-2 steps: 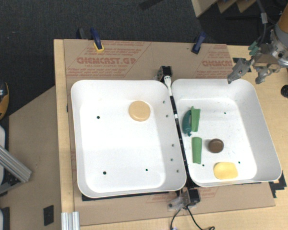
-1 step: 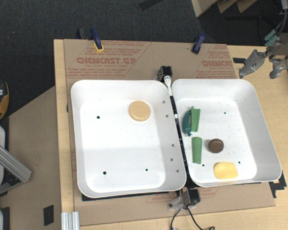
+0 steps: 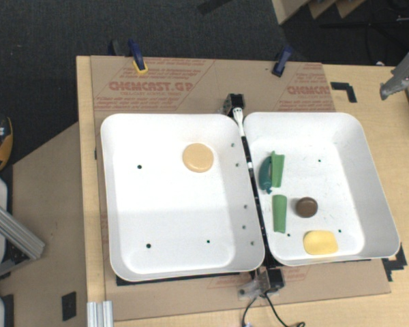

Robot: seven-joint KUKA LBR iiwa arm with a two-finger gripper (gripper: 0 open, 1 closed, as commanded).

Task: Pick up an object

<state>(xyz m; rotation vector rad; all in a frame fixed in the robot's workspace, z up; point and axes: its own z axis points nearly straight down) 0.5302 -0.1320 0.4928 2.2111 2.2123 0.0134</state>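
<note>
1. Hanging off beyond the far right corner of the right bin [image 3: 368,157], the gripper [image 3: 397,82] is well apart from every object. I cannot tell whether it is apart or together, and nothing can be seen held in it.
2. Nearest to it, towards the bench front and leftward, lie the brown ball [image 3: 307,207] and the yellow block [image 3: 320,242]. Both lie loose and separate, probably so that each can be grasped alone.
3. Further left from it, along the dividing wall, are the teal piece [image 3: 270,172] and the green stick [image 3: 279,213]. Being so near the wall, they would likely be awkward to grasp.
4. Furthest from it, the tan disc [image 3: 198,158] lies alone in the left bin [image 3: 123,203].
5. Blue clamps [image 3: 136,54] pin the cardboard sheet [image 3: 307,87], presumably so the bins stay put.
</note>
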